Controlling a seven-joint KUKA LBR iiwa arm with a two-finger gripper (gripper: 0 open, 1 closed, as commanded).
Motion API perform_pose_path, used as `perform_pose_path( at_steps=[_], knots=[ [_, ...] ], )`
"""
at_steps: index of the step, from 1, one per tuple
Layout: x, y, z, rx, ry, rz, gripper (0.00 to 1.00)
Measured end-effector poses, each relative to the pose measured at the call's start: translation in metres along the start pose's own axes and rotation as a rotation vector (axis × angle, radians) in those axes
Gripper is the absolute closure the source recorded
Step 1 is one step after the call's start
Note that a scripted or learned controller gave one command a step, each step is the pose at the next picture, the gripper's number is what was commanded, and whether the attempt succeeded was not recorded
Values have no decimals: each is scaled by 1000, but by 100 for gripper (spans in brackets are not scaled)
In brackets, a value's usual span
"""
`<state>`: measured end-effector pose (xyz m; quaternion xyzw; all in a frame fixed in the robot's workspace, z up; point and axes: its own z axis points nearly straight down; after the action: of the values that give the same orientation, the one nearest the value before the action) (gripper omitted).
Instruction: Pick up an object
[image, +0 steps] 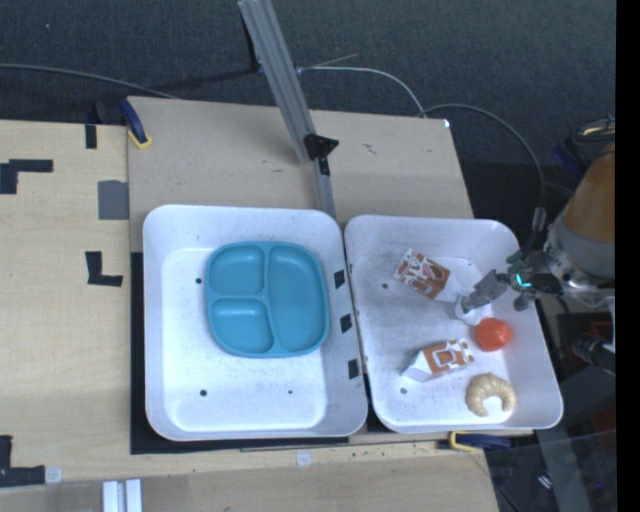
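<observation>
Table (60, 300): pale wood-grain top with black tape marks at the left side and a tan board under the bins.

Bins, 2, white, shallow, rounded corners, speckled floors, set side by side and touching along the middle.

Left bin (180, 400): holds 1 plate (267, 299), blue, smooth plastic, rounded rectangle, divided into 3 compartments, lying flat toward the upper part of the bin.

Right bin (385, 380): holds 4 loose items.
- 1 snack packet (420, 274), flat, white and brown printed wrapper, lying tilted near the upper middle.
- 1 small carton (440, 360), boxy, white with orange-brown print, lying on its side in the lower middle.
- 1 tomato (491, 334), red, round, smooth, near the right wall, just above and right of the carton.
- 1 croissant (490, 394), tan, curved, glossy and ridged, in the lower right corner, just below the tomato.

Arm (590, 230): grey with orange band, reaching in from the right over the right bin's rim.

End effector (478, 297): dark grey metal fingers, slanted down toward the bin floor, tips low beside a small white patch just above and left of the tomato, between packet and tomato. Nothing seen between the fingers; released or clenched cannot be told.

Grey metal pole (285, 80): 1, running slantwise from the top edge down to the junction of the 2 bins.
</observation>
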<state>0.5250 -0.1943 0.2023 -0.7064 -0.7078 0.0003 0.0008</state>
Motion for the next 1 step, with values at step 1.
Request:
perform_pose_path(
  at_steps=[1],
  knots=[
    [1,-4,64,6,2,1,0]
  ],
)
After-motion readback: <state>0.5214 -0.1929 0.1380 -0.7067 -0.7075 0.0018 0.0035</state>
